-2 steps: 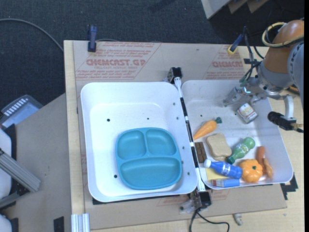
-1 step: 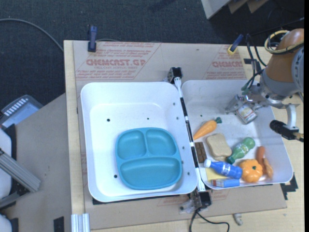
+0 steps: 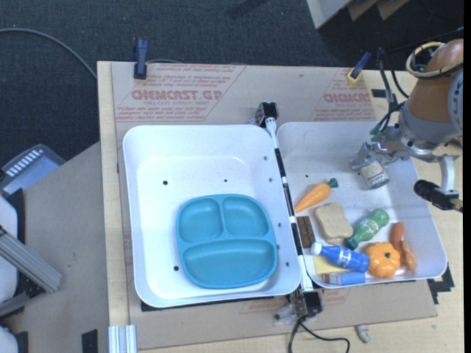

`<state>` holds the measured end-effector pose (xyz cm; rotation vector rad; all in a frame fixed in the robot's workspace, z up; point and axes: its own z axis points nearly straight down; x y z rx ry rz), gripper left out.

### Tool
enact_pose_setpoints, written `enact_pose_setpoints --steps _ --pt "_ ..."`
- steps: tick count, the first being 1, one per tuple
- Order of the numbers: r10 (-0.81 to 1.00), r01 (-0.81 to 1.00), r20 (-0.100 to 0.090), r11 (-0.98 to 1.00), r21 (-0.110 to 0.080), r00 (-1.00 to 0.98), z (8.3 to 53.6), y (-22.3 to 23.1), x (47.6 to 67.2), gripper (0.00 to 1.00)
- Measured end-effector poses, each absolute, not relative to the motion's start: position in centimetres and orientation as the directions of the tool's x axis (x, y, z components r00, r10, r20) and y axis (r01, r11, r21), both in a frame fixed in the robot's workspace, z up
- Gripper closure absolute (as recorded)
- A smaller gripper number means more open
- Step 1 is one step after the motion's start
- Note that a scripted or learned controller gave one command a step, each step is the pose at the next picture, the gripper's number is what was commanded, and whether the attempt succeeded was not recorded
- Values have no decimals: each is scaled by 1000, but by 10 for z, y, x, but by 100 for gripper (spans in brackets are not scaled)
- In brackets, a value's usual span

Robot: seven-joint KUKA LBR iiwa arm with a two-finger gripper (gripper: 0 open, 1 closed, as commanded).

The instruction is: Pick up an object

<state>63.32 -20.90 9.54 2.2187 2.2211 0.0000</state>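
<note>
The right bin (image 3: 324, 142) holds a toy carrot (image 3: 315, 195), a slice of bread (image 3: 333, 223), a green bottle (image 3: 368, 228), a blue bottle (image 3: 340, 256), an orange pumpkin (image 3: 383, 259) and an orange-red sausage (image 3: 401, 245). My gripper (image 3: 370, 166) hangs over the far right part of this bin, up and to the right of the carrot. A small silvery piece with a brown band (image 3: 374, 176) sits right at its tip. Whether this is a held object or part of the gripper is unclear.
The left bin (image 3: 154, 160) contains a blue divided plate (image 3: 227, 240). A black divider rail (image 3: 281, 175) runs between the bins. A yellow flat piece (image 3: 329, 277) lies at the right bin's near edge. A black part of the arm (image 3: 434, 192) juts over the right bin's rim.
</note>
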Motion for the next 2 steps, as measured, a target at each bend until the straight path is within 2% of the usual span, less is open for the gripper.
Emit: enact_pose_setpoints --steps 1,2 --pt "1000 1000 1 3 5 -3 187 -123 668 100" --pt "1000 1000 2 2 -1 -2 213 -51 616 100"
